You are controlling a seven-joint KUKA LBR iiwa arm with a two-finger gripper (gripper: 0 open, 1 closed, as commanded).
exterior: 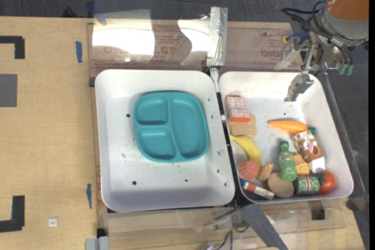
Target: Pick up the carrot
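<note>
pincer (297,86) upper right, over bin's far corner, open or closed: cannot tell | carrot (287,125) lies below it, mid-right bin, untouched | approach staged for descent

Bench (41,126) with two white bins (111,184)

One fixed camera above the bench looks down aslant on both white bins (111,143).
</note>
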